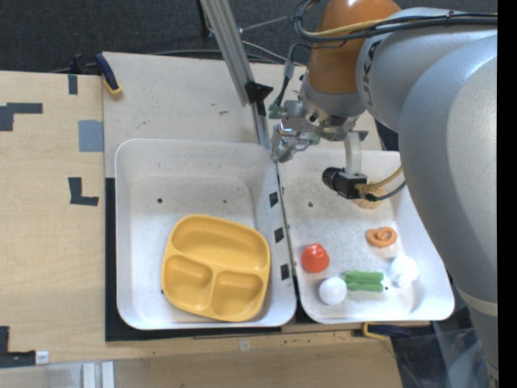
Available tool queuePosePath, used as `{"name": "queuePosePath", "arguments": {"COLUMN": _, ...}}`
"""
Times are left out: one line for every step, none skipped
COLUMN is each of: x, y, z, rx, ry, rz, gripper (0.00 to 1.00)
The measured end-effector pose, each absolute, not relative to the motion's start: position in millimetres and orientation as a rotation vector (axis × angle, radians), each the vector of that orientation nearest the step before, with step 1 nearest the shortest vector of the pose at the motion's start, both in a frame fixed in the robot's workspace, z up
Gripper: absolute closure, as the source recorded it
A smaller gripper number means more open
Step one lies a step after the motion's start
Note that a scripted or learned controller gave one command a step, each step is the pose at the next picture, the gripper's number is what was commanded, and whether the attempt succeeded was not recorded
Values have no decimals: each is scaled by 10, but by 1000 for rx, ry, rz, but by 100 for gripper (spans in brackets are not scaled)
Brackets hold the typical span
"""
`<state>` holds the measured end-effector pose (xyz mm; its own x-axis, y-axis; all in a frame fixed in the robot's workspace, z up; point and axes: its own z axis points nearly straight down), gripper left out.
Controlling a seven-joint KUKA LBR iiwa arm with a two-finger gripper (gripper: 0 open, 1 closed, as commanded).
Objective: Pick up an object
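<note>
My gripper (282, 142) hangs over the back end of the wall between the two bins, above the right bin's (437, 296) far left corner. Nothing shows in it. Well in front of it, along the right bin's front, lie a small red object (315, 257), a white ball (332, 290), a green piece (363, 281), an orange ring-shaped piece (381, 237) and a white lump (402, 270). A yellow divided plate (216, 267) lies in the front half of the left bin (123, 217).
A slanted metal rail (230, 47) runs down from the top to just left of the gripper. The grey arm covers the right bin's back right part. A blue-and-yellow tool (110, 75) lies on the bench at back left.
</note>
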<state>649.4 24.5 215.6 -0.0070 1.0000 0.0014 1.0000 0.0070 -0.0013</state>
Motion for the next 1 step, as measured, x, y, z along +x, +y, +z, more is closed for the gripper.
{"name": "queuePosePath", "arguments": {"x": 6603, "y": 793, "z": 2302, "rx": -2212, "ry": -2229, "rz": -3, "gripper": 100}}
